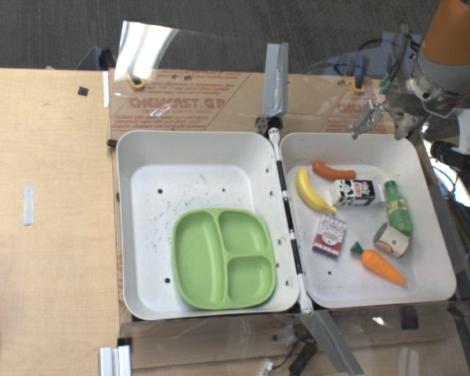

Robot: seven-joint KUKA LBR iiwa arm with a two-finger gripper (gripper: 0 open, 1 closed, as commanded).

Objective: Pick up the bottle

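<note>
My left bin carries the green divided plate. My right bin has the green bottle lying near its right wall, by the milk carton. My pincer hovers above the bin's far rim, well apart from the bottle, fingers spread, clasping nothing.

The bench shows pale wood on its left, and two shallow white bins sit on it side by side: the left bin and the right bin, touching along their inner rims. A brown cardboard sheet lies flat behind them
</note>
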